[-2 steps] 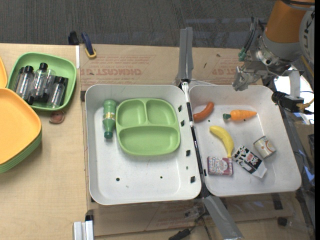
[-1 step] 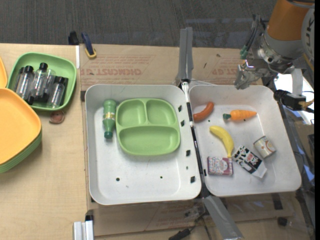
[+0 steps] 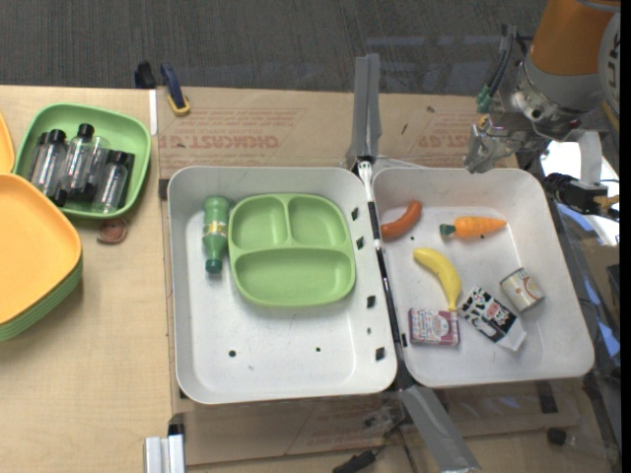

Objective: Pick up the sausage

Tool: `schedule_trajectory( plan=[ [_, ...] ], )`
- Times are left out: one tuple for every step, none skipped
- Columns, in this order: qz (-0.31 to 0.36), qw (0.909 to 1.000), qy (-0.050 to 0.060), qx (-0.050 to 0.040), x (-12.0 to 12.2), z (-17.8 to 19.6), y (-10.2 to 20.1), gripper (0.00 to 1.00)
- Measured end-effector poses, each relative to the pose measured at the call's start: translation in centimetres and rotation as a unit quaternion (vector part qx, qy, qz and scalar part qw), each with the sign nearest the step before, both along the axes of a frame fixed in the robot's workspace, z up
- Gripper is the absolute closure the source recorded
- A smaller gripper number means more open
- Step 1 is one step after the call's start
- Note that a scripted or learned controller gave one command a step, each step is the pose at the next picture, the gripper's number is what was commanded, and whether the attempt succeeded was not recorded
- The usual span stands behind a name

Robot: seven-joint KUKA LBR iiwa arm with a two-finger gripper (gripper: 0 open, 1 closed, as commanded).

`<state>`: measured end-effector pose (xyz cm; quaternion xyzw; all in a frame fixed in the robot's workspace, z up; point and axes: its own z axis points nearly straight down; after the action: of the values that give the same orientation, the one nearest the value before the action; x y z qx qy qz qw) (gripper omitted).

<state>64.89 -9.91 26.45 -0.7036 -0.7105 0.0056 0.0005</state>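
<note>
Sausage [image 3: 400, 219]: untouched in right bin [image 3: 562, 363], pickup not begun; gripper [image 3: 487, 151] above far rim, apparently empty, grip state unreadable.

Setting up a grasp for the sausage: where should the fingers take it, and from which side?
Probably at its middle, coming straight down from above. The sausage lies flat and slanted near the right bin's left wall, so close the fingers across its narrow width. The carrot and banana lie apart, leaving room. The gripper hangs over the far rim.
</note>
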Motion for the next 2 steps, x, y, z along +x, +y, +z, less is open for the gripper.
schedule_trajectory(
  plan=[
    [0.001,1.0000,0.000,-0.0006,0.03,0.82,-0.06,1.00],
    [0.002,1.0000,0.001,-0.0011,0.06,1.60,-0.11,1.00]
  ],
)
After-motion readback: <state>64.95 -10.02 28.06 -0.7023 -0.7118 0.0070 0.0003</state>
